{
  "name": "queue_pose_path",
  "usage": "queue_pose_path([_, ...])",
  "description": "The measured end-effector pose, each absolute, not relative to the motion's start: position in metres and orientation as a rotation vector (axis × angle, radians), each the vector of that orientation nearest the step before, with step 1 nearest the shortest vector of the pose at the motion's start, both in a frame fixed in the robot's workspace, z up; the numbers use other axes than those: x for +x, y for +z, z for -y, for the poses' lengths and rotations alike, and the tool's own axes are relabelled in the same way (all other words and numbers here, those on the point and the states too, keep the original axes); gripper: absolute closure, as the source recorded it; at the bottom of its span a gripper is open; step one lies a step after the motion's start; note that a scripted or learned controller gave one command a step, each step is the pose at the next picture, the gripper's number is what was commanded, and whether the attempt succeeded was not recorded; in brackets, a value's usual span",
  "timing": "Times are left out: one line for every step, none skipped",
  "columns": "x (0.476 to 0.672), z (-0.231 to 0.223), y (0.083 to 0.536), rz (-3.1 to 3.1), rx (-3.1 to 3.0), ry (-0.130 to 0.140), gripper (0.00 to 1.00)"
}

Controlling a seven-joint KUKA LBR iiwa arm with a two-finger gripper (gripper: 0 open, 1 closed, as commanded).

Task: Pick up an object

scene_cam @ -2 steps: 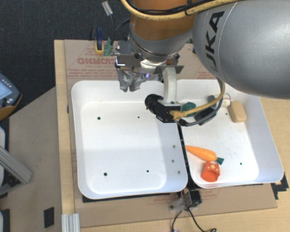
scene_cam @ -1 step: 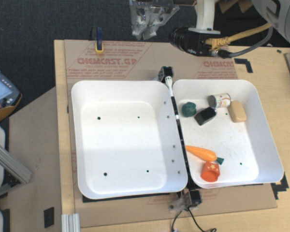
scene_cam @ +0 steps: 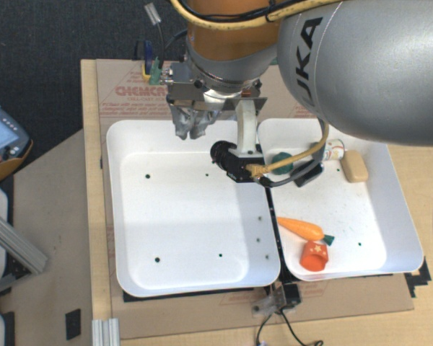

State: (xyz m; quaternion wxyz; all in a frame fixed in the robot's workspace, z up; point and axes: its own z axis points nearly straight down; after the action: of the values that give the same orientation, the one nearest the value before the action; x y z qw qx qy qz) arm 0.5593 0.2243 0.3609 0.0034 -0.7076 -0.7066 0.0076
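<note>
My gripper (scene_cam: 193,127) hangs over the far rim of the left bin (scene_cam: 130,215), high above its floor, with nothing visible under it. The right bin (scene_cam: 390,222) holds an orange carrot (scene_cam: 301,227) with a green tip, and a red pepper-like piece (scene_cam: 315,256) just in front of it. A tan block (scene_cam: 354,167) lies near that bin's far right. A teal object (scene_cam: 283,161) sits at the far left of the right bin, partly hidden by a yellow cable.
Both bins rest on a brown cardboard sheet (scene_cam: 101,121). The big grey arm with its orange band (scene_cam: 231,6) covers the top right of the view and the right bin's far edge.
</note>
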Motion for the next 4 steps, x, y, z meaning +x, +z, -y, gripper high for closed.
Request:
queue_pose_path([0.587, -0.225, 0.432, 2.225, -2.224, -0.013, 1.00])
queue_pose_path([0.571, -0.224, 0.384, 2.218, -2.221, 0.009, 1.00])
queue_pose_path([0.613, -0.224, 0.489, 2.227, -2.226, -0.021, 1.00])
queue_pose_path([0.587, -0.224, 0.369, 2.215, -2.218, 0.021, 1.00])
